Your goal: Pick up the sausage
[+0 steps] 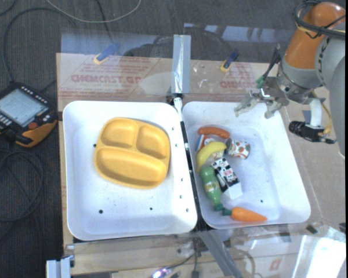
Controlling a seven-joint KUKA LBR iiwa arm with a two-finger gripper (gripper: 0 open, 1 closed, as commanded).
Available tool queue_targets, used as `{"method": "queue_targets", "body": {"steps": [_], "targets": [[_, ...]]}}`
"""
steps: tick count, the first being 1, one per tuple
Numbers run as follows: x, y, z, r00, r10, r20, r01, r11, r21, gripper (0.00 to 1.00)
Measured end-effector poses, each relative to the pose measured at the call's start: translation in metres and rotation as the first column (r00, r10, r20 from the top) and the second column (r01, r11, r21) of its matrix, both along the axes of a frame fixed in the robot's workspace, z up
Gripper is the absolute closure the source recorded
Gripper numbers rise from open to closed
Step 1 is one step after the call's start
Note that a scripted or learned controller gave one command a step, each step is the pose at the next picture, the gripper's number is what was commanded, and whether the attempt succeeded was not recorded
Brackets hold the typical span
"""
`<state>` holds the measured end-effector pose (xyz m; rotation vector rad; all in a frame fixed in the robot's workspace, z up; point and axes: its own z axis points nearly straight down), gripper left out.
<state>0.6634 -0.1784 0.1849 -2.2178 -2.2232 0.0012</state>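
My two-finger gripper [258, 102] hangs wide open and holds nothing, over the far edge of the right white bin [278, 155]. The small red-orange sausage [213, 132] lies near the bin's left wall, touching a yellow banana [211, 152]. I think I am just starting, so next I must reach left and down to it.

Left bin [81, 213]: yellow divided tray [132, 152]. Right bin [278, 172]: banana [211, 152], green bottle [210, 185], milk carton [226, 175], small printed can [239, 149], carrot [247, 215]. Tabletop [133, 80]: two clips, blue [107, 53]. Floor, left: pendant [20, 113], cables [75, 10].
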Motion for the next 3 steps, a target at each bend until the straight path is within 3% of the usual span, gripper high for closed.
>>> {"method": "queue_targets", "body": {"steps": [1, 2, 3], "targets": [[0.005, 0.076, -0.093, 0.993, 0.116, 0.001, -0.116, 0.993, -0.004, 0.00], [-0.023, 0.077, -0.094, 0.977, 0.214, 0.013, -0.214, 0.977, -0.009, 0.00], [-0.022, 0.079, -0.084, 0.977, 0.215, 0.017, -0.215, 0.977, -0.006, 1.00]]}}
